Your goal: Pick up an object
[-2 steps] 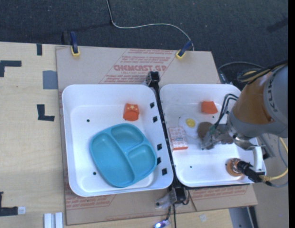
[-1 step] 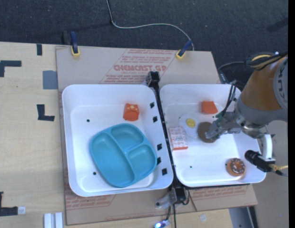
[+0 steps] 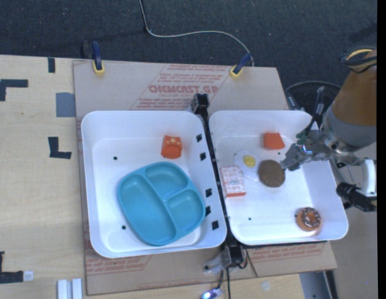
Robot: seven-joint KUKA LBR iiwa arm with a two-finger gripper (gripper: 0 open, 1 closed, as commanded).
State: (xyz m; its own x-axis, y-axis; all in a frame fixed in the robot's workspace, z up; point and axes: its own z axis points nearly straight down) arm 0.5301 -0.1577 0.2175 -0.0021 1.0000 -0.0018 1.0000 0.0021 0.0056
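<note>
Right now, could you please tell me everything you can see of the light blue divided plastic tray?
The light blue divided plastic tray lies flat in the left white bin, turned at an angle. It has rounded corners and three compartments, one large and two smaller, all bare. It looks smooth and moulded. The small orange block sits apart from it.

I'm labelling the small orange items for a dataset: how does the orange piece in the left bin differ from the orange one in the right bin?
The orange lumpy block in the left bin looks knobbly and uneven, while the flat orange rectangular block in the right bin is smooth and straight-edged. The left one lies near a blue divided plastic tray; the right one lies above a brown round disc. Both are small, orange and lying loose.
</note>
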